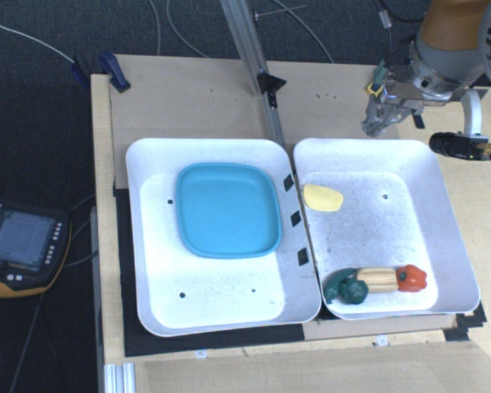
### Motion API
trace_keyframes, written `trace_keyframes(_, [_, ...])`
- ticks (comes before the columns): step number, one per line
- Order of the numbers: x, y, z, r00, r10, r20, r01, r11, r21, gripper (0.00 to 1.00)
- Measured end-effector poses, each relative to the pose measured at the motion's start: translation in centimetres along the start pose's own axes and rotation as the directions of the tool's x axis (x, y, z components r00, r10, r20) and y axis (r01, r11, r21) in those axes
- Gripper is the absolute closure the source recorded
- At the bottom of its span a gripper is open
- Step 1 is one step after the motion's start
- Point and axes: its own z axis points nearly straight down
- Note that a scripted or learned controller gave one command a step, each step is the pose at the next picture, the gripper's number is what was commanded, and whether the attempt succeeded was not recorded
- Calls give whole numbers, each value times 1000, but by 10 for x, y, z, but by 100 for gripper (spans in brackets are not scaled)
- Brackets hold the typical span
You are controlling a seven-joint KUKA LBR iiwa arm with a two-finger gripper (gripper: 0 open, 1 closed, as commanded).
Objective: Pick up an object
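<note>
The right bin holds a pale yellow piece near its far left corner. Along its near edge lie a dark green toy, a tan wooden cylinder and a red toy, in a row and touching. In the left bin rests a square blue plate. My gripper hangs over the bare bench just beyond the right bin's far edge, well away from all the objects, with nothing seen between its fingers.
A slanted metal pole rises behind the bins' shared wall. Cables run over the dark floor at the back. A handheld control pendant lies on the floor to the left. A blue clamp sits at the bench's far left corner.
</note>
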Motion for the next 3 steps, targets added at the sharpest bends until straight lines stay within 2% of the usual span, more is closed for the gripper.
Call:
trace_keyframes(1, [48,-26,3,1000,-3,-1,3,1000,1,100])
trace_keyframes(2, [96,-33,6,1000,-4,-1,4,1000,2,100])
trace_keyframes(3, [151,-56,23,1000,-4,-1,4,1000,2,100])
